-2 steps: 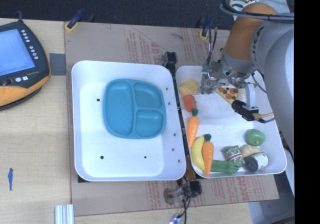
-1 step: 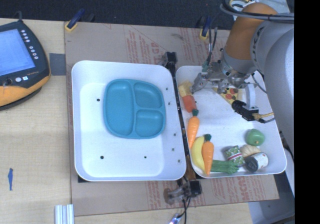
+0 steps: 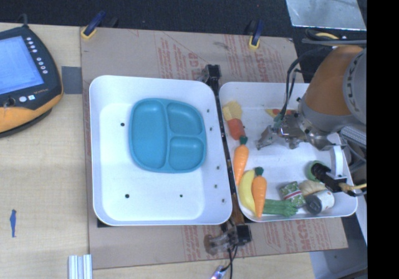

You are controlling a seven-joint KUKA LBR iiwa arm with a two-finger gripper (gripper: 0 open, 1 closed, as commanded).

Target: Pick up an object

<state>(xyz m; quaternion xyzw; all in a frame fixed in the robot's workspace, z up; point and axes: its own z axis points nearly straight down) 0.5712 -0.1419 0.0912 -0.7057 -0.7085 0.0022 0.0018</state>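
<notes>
My gripper [image 3: 277,138] hangs low over the middle of the right bin [image 3: 249,93], its two grey fingers apart with nothing between them. To its left lie a pale yellow piece [image 3: 232,109], a red toy vegetable [image 3: 235,128] and an orange carrot [image 3: 240,162]. Along the bin's front lie a yellow banana [image 3: 247,189], a second carrot [image 3: 259,191], a green vegetable [image 3: 279,208], a small printed packet [image 3: 292,190] and a little can [image 3: 318,200]. The grey and orange arm [image 3: 333,90] covers the bin's far right corner.
The left bin [image 3: 106,165] holds a blue divided plate [image 3: 167,135]. A control pendant with a screen [image 3: 25,81] lies on the bench at far left. Blue and yellow clamps [image 3: 92,25] [image 3: 254,35] pin the cardboard sheet at the back.
</notes>
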